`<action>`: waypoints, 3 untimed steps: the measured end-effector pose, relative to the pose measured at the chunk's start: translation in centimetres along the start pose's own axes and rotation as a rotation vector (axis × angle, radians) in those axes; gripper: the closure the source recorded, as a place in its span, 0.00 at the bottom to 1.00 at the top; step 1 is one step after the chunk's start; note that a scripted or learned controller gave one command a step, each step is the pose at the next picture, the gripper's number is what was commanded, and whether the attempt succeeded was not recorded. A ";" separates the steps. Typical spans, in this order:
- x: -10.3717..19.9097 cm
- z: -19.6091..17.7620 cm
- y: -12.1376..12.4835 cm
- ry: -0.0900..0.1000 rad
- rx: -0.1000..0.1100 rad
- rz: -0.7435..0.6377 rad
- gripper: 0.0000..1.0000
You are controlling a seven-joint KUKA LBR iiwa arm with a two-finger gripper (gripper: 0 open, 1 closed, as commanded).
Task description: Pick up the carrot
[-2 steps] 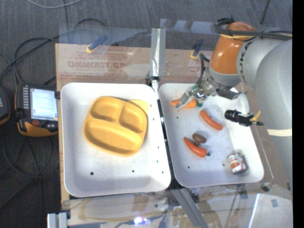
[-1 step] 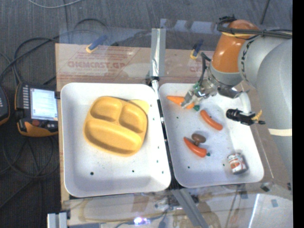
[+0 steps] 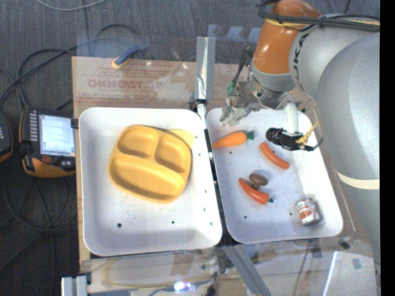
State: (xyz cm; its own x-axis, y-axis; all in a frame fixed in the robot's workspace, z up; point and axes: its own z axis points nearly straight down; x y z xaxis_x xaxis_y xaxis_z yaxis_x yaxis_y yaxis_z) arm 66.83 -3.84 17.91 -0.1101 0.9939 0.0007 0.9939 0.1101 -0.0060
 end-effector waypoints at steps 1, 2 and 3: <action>2.4 0.0 -7.1 0.001 0.000 -0.464 1.00; 5.9 0.1 -12.1 0.002 0.002 -0.261 1.00; 4.0 -3.5 -14.8 0.000 -0.003 -1.057 1.00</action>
